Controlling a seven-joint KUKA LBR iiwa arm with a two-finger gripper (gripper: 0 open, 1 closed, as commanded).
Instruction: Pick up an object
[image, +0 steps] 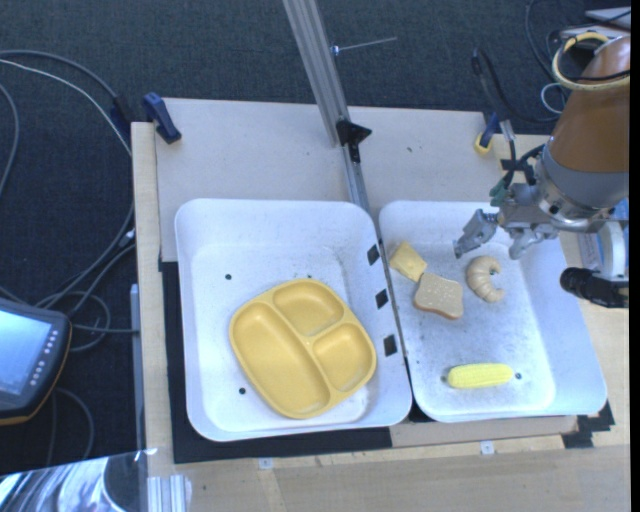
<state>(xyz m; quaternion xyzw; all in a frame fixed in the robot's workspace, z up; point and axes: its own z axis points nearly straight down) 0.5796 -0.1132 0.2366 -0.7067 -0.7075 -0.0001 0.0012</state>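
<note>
1. Nearest in the right bin (575, 385) lies a yellow corn cob (480, 376), on its side and alone, well apart from the other food.

2. In the left bin (200, 300), near its front, sits a yellow divided plate (303, 346) with three compartments. I see nothing lying in them.

3. Further back in the right bin are three pieces close together: a slice of bread (439, 296), a cheese wedge (407, 262) just beside it toward the far left, and a croissant (486, 278) to the right of the bread. Any of these could be the object to pick up.

4. The claw (500, 238) hangs just beyond the croissant, at the far side of the bin. Its two fingers are spread apart and nothing is between them.

5. I judge the croissant is the probable target, because it is the closest piece to the claw.

6. What could go wrong: the croissant is curved, so the fingers may close on one end only and it can slip or roll out.

7. The bread is near the croissant; a finger coming down between them may push the bread or catch both pieces.

8. If the claw descends slightly too far back, it may close on nothing.
</note>
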